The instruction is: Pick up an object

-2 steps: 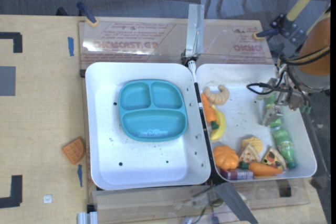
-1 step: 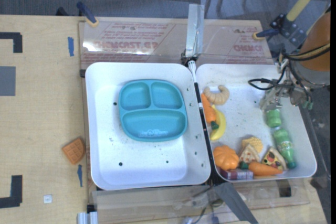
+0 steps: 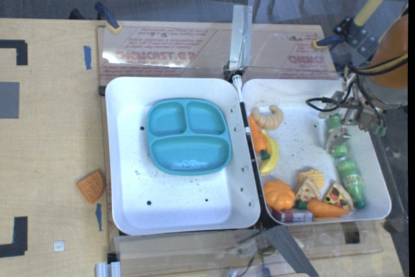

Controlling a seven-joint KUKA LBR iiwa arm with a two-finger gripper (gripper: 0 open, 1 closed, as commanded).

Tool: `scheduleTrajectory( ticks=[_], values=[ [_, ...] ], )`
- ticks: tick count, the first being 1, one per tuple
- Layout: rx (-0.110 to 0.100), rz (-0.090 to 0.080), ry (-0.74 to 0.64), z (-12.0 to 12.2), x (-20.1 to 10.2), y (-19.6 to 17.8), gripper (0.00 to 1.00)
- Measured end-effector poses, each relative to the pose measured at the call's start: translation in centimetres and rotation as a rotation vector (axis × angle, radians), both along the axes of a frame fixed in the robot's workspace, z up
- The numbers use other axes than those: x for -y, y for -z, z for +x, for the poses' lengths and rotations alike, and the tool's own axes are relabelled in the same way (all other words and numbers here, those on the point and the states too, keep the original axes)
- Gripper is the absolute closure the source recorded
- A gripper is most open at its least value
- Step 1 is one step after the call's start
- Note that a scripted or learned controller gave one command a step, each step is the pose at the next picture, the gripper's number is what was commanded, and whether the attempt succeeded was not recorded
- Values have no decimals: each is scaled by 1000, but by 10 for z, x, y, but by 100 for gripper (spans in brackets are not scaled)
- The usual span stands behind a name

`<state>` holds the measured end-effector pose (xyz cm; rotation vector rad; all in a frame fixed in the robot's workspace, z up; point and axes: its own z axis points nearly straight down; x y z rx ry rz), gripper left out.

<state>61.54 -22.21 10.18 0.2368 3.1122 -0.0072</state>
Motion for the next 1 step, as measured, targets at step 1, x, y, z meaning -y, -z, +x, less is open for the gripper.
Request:
scheduleTrajectory(
  ticks=[1],
  values=[
    [-12, 4, -19, -8, -9, 14, 0]
  ],
)
